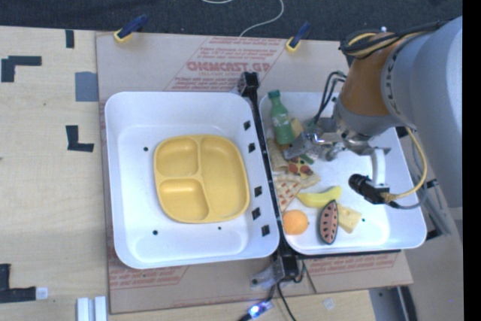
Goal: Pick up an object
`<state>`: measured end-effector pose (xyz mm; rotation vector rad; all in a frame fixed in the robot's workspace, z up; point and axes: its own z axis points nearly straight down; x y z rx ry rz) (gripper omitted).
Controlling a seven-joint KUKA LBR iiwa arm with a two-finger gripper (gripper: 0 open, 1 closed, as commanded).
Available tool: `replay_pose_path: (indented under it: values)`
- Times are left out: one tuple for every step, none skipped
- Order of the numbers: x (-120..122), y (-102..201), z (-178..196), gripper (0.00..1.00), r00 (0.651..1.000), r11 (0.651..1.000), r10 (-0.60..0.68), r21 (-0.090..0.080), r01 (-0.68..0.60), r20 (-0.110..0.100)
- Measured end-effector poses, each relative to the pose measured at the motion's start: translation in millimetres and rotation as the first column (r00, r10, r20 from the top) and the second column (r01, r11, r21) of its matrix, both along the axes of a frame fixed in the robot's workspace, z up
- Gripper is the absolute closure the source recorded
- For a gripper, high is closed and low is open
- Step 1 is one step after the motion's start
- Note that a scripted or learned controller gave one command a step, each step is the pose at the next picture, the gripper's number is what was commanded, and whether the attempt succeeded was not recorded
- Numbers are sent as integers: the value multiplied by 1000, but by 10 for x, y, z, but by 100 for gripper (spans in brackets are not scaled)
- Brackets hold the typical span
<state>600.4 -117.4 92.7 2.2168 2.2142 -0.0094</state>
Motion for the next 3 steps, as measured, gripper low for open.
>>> replay_pose_path:
  values:
    - [2,-27,-75,0,1000,1000,0,4,0,0]
    - [1,-11,23,100,1000,1000,1,7,-1,-2]
    - [54,-23,648,100,1000,1000,2,9,-2,3]
